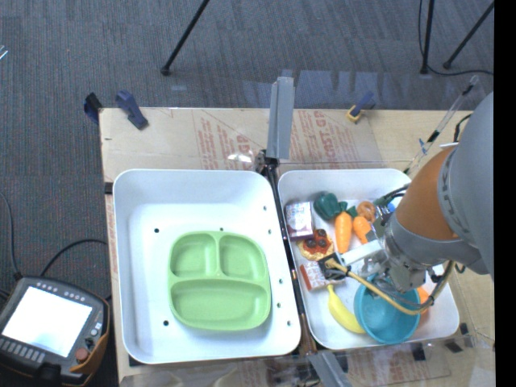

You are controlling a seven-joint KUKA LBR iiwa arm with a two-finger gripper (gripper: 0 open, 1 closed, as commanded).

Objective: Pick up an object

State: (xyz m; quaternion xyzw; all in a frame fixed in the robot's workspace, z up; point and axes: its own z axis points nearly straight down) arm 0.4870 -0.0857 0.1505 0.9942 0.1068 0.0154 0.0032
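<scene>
Reaching from the right, arm (451,208) bends over right bin (322,329).

All candidate items sit in my right bin (294,185), taken here as the landmark. Near its upper left wall lies a small packet (297,218) with a dark red label, flat. Just right of it rests a dark green toy vegetable (328,205). An orange carrot (343,230) lies lengthwise toward the bin's middle, with a second orange piece (360,227) just beside it and a small round orange item (367,210) above that. Below the packet sits a round pastry-like toy (315,244) with dark topping. A yellow banana (344,312) curves along the bin's lower edge, touching a blue bowl (389,315), upright, in the lower right area.
</scene>
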